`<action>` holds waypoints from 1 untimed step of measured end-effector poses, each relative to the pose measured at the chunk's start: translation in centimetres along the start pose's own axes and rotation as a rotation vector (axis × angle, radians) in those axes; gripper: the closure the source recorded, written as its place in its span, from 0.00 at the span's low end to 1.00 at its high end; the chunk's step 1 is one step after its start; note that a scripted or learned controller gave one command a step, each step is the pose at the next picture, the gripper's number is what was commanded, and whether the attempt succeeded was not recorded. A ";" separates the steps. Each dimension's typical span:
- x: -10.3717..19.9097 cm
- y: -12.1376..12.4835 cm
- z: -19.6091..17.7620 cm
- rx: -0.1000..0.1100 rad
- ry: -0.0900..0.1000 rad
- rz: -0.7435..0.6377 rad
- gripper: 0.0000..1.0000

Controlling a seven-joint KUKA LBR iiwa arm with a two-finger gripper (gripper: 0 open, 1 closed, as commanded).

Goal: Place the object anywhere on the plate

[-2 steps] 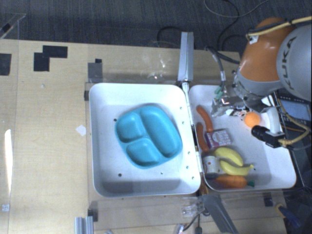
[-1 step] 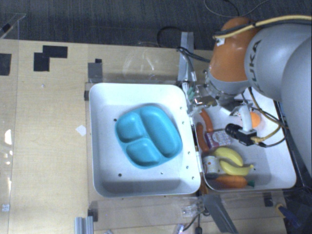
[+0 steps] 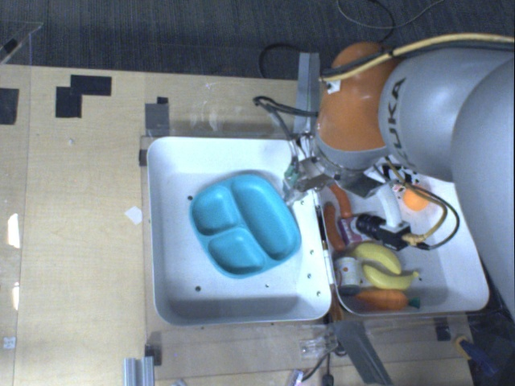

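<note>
On your worktop [image 3: 80,240], the end effector [image 3: 294,175] hovers at the blue plate [image 3: 244,223]'s upper-right rim; you cannot tell its grip state.

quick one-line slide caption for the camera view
KUKA arm's gripper poised at the edge of the blue divided plate in the left bin; banana and carrot in the right bin.

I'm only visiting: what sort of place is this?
Probably a robotics lab bench: a grey arm reaches over two white bins, one holding a blue plate, the other toy food like a banana.
</note>
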State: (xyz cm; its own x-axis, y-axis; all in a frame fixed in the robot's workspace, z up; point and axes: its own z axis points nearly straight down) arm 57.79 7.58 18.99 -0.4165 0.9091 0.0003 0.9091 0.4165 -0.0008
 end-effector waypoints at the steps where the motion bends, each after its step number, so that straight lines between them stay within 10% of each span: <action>1: -0.5 -6.5 -2.6 -0.001 0.000 0.076 1.00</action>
State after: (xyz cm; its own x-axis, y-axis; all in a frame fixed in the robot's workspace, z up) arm 52.12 4.43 21.63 -0.3466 0.9380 0.0005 0.9380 0.3466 0.0000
